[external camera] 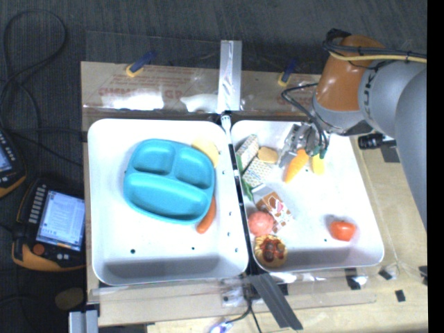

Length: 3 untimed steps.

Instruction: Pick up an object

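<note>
My gripper [303, 148] hangs over the back middle of the right bin [368, 207], with the grey arm and its orange band reaching in from the right. An orange carrot [294, 165] slants down from between the fingers, its upper end gripped, its tip over the bin floor. A small yellow piece [318, 164] sits just right of it. Also in the right bin lie a tan biscuit [268, 155], a red tomato [341, 229], a pink ball [261, 222], a red-and-white box [275, 207] and a brown muffin [270, 250].
The left bin [111, 241] holds a blue divided tray [170, 179], a yellow piece [206, 149] and an orange sausage shape [207, 217]. Small packets [250, 165] lean on the wall between the bins. A handheld device [55, 220] lies off the bench at left.
</note>
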Motion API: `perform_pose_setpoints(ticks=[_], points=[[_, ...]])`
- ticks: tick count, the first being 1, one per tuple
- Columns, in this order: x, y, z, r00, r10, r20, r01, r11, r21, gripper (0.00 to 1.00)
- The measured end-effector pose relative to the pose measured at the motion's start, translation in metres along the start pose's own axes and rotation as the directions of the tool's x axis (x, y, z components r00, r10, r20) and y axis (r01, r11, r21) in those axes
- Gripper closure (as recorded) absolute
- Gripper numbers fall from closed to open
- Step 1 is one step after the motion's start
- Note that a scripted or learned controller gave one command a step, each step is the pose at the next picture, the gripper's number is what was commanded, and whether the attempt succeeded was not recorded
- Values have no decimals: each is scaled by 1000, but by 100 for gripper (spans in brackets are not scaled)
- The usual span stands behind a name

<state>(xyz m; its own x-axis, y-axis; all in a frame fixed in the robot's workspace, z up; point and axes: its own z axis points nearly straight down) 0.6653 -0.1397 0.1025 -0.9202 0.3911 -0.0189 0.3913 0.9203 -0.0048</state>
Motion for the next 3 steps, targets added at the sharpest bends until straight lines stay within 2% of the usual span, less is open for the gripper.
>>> perform_pose_setpoints(ticks=[1,2,3], points=[[49,79,-84,1000,4,-15,-4,1000,-7,100],[101,50,-98,993,115,-18,-115,993,-3,100],[162,-2,-84,999,51,-18,-51,999,-2,100]])
